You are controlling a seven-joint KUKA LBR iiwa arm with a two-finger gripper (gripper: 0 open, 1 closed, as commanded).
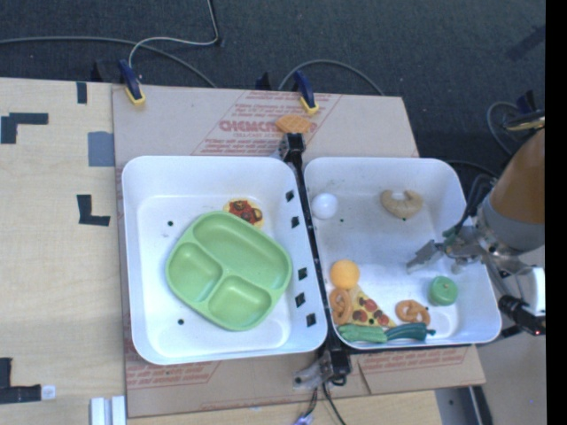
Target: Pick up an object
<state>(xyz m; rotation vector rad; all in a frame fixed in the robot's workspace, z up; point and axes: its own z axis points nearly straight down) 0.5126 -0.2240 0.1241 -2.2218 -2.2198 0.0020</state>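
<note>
- You have two shallow white bins side by side: the left bin (142,237) and the right bin (443,177).
- Left bin: one green divided plate (229,270) and one small pizza-like toy (244,210) just beyond it.
- Right bin: one white ball (324,205), one orange ball (345,274), one tan curved pastry piece (402,204), one green round piece (443,290), one pretzel-like piece (412,311), one pizza slice toy (354,308) and one long green vegetable-like piece (383,332).
- Behind the bins you can count two blue-and-yellow clamps (132,83) on the cardboard sheet (195,122).

cardboard sheet (257,122) | red print "CHEMCRAFT", seen upside down | smaller lines unreadable
</note>
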